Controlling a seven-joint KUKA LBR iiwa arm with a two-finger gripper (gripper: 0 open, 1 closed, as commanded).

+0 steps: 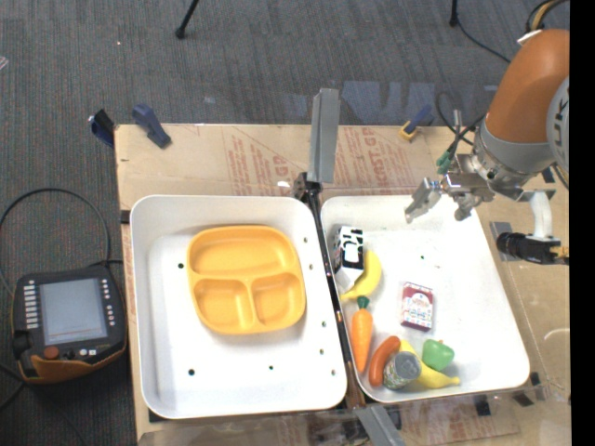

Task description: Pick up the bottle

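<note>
The bottle (348, 246) lies at the right bin's (465, 323) left edge, touching a banana (365, 279), left of and nearer than the gripper (442, 203). The gripper hangs over the bin's far rim, fingers spread, grasping nothing.

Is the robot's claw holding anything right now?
No, nothing. The gripper hangs open over the back edge of the right bin, with nothing between its fingers. The bottle lies by that bin's left wall.

Probably a robotics lab; teach pendant (68, 328) on grey carpet, clamped plywood bench (232, 156), tripod legs (192, 12)
</note>
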